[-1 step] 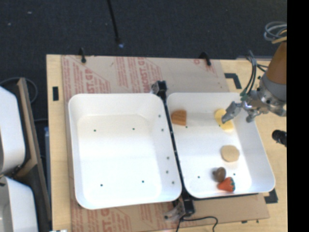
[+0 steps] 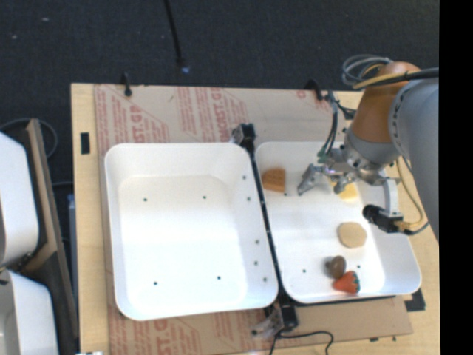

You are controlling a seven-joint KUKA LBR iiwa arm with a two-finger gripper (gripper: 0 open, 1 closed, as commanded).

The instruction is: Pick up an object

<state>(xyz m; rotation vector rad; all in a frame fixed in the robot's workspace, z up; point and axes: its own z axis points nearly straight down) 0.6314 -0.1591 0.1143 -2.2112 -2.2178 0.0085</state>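
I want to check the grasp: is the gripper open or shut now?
Open. The gripper hangs over the right bin with its fingers spread apart and nothing between them; the orange-brown piece lies beside them.

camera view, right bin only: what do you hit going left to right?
Orange-brown block → gripper → brown lump → tan round piece. Left out: the yellow piece and the red strawberry-like piece, which overlap neighbours in left-right order.
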